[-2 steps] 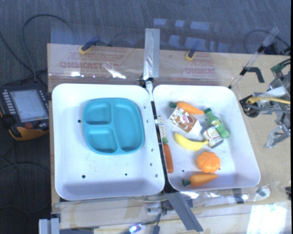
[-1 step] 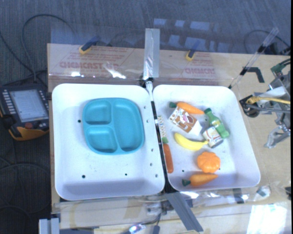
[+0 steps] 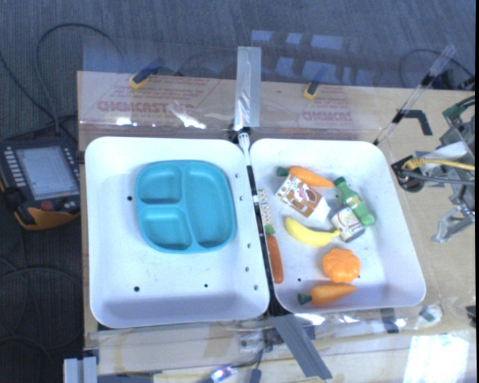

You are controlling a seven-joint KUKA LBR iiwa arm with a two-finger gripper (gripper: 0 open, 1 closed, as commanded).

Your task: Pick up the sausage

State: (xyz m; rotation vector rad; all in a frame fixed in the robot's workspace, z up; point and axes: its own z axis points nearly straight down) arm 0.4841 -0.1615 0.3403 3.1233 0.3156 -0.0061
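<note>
Camera view shows us the sausage point(image 3: 275, 258) lying in the right bin point(image 3: 399, 238), a slim reddish-brown stick pressed lengthwise against that bin's left wall, right beside the ridge where the two bins meet. We judge it to be a light plastic toy, stiff enough to keep its shape, with a smooth rounded skin that could slide out of a pinch. Its spot against the wall leaves little room on one side, so we would take hold of it near its middle, across its narrow width, coming straight down. Near it lie a banana point(image 3: 310, 233), a small carton point(image 3: 300, 197), a green bottle point(image 3: 354, 206), two carrots point(image 3: 310, 176) point(image 3: 330, 294) and an orange pumpkin-like piece point(image 3: 340, 265); the banana is closest but apart from the sausage. The left bin point(image 3: 104, 294) holds a blue divided plate point(image 3: 184, 205). The claw point(image 3: 453, 223) sits at the right edge, off the bins over the desk point(image 3: 451, 286), well apart from the sausage; we cannot tell how it is set, and nothing shows in it. As for writing, red lettering runs along the cardboard sheet point(image 3: 164, 102) behind the bins, seen upside down and too blurred for us to read; the carton carries a brown picture, and a can-like piece beside the bottle a label, neither legible.
</note>
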